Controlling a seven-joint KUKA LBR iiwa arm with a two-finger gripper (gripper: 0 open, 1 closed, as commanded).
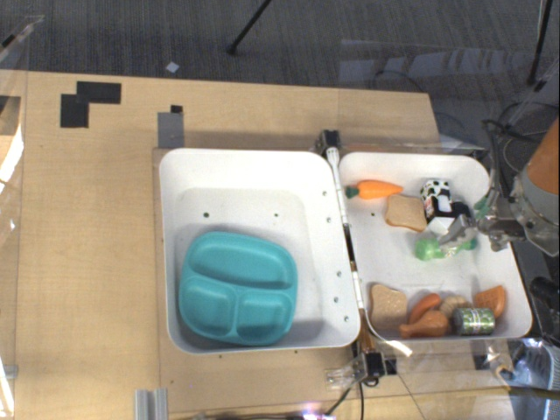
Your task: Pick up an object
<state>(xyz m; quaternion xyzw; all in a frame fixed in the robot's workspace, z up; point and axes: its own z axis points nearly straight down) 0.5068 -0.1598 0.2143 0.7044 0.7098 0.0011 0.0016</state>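
Gripper (pixel 457 232): grip state unclear, over green toy (pixel 429 249) | right bin (pixel 378 265): toy food, can (pixel 474 321) | left bin (pixel 236 171): teal tray (pixel 237 284)

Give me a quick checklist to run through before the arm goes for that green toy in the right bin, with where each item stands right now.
1. Target in view: the green toy lies in the right bin, mid-bin toward the arm's side. Ok.
2. Gripper position: the gripper is low over the right bin, right at the green toy. Ok.
3. Toy between the gripper's fingers: cannot tell.
4. Neighbours: the bread slice and the black and white toy lie close beside the target, so a bump seems possible. Not ok.
5. Drop spot: the teal divided plate sits flat in the left bin. Ok.
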